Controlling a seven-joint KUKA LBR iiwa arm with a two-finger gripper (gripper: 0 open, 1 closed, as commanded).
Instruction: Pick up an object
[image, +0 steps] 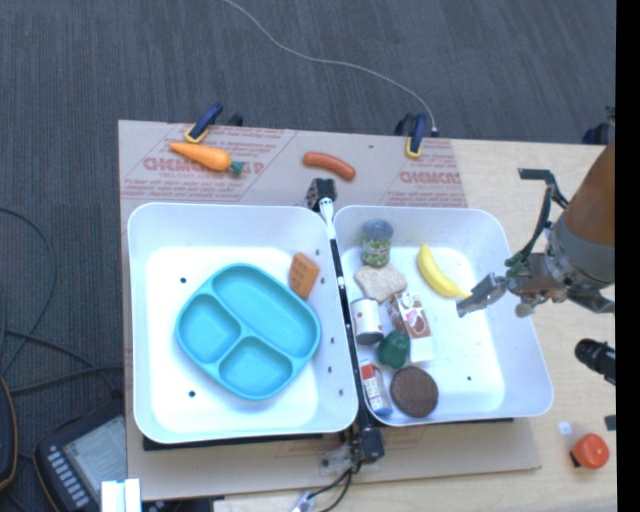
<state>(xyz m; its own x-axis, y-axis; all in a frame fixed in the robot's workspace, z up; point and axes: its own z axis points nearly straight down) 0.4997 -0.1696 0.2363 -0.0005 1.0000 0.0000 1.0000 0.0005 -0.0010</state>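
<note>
- The banana (438, 271) lies in the right bin (500, 235), toward its far half, curved and yellow, on bare white floor.
- The claw (495, 290) hangs over the same bin just right of the banana, near but apart from it; one dark finger (480, 296) points left and down toward the bin floor. Nothing sits between its fingers, and whether they are spread or pressed together I cannot tell.
- Left of the banana, along the bin's left wall, stands a cluster: a jar (376, 243) with a green label at the far end, a slice of bread (381, 283) next, then a can (366, 320) and a small carton (411, 320) side by side.
- Nearer than those lie a green pepper (393, 350), a brown cookie (413, 391) and a small bottle (371, 384) by the near left corner.
- Further left of the banana, the left bin (140, 300) holds a blue tray (248, 331) with three compartments and an orange block (304, 274) just beyond the tray's right edge.
- Beyond both bins, on the bench (470, 170), lie a carrot (203, 157) and a sausage (329, 165).
- An orange cap (590, 452) rests on the bench past the right bin's near right corner.
</note>
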